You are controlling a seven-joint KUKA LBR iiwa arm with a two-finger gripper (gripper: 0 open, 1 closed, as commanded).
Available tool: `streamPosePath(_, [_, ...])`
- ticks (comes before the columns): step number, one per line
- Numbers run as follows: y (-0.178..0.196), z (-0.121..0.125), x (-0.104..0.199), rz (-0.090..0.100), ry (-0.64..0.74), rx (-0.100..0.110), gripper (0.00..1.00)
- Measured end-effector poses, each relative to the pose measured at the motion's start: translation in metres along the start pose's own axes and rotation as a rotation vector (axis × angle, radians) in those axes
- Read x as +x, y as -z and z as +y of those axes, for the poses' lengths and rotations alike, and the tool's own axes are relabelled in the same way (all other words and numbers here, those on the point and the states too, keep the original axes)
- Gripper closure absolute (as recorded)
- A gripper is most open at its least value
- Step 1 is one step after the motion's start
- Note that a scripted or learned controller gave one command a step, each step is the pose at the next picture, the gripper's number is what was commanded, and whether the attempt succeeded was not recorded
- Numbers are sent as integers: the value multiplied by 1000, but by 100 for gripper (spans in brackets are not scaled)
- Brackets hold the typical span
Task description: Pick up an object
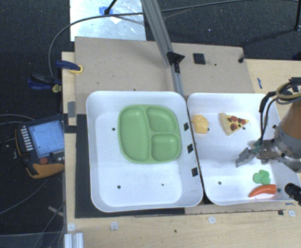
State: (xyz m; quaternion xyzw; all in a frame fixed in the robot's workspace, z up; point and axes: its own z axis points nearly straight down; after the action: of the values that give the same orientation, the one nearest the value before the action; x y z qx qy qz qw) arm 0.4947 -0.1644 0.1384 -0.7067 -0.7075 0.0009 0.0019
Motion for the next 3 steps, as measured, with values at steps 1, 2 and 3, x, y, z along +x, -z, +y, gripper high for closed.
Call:
streamPosePath(1, [-50,1,-1,-2,-2,-7,0])
streamPosePath(2, [-37,3,0,-2,1,-12,100])
streamPosePath(3, [20,-3,-7,-4,0,-10,100])
